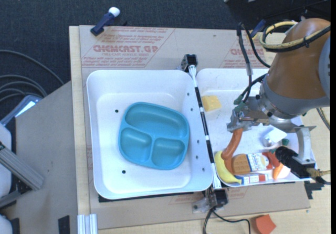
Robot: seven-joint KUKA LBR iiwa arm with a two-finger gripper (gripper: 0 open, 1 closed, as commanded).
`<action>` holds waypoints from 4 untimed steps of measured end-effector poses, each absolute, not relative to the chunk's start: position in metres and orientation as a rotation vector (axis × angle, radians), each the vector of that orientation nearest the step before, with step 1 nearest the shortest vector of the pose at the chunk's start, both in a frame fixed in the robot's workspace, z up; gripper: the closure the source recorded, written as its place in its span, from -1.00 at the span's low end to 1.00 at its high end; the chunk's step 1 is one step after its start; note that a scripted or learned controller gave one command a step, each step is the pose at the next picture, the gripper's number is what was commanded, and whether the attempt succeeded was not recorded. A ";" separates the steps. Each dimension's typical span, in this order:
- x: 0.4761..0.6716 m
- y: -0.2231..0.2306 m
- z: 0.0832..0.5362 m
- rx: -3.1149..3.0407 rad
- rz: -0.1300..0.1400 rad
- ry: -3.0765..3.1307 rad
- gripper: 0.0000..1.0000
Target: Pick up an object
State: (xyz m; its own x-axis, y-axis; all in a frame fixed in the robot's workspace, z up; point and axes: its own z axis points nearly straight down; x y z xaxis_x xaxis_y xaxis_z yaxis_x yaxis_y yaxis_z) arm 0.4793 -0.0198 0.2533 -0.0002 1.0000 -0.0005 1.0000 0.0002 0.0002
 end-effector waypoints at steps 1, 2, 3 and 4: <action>0.479 -0.015 0.265 2.220 0.000 2.222 1.00; 0.479 0.007 0.262 2.222 -0.002 2.224 1.00; 0.479 -0.010 0.266 2.222 0.000 2.220 1.00; 0.479 -0.006 0.252 2.224 -0.003 2.223 1.00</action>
